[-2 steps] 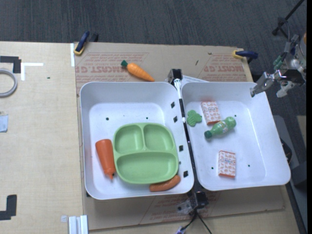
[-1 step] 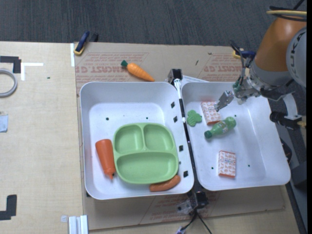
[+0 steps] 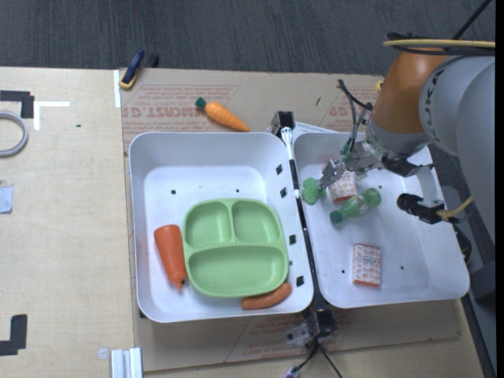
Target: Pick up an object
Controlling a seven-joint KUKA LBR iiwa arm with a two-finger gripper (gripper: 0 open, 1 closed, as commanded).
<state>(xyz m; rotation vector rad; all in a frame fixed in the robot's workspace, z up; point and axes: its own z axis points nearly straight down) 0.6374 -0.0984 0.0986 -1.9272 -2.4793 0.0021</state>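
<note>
My gripper [image 3: 339, 170] hangs low over the back left part of the right bin [image 3: 425, 282]. Right below its tip lies a small white and red carton [image 3: 343, 187]. A green bottle [image 3: 358, 205] lies on its side just in front of the carton. A small green object [image 3: 313, 190] rests to the left, by the bin's wall. Nothing visibly hangs from the gripper. A red and white box [image 3: 367, 264] lies flat nearer the front of this bin.
The left bin [image 3: 150, 164] holds a green divided plate [image 3: 235, 246], an orange carrot-like piece [image 3: 169, 254] at its left and a sausage [image 3: 266, 296] at its front. A toy carrot [image 3: 223, 115] lies on the cardboard behind the bins.
</note>
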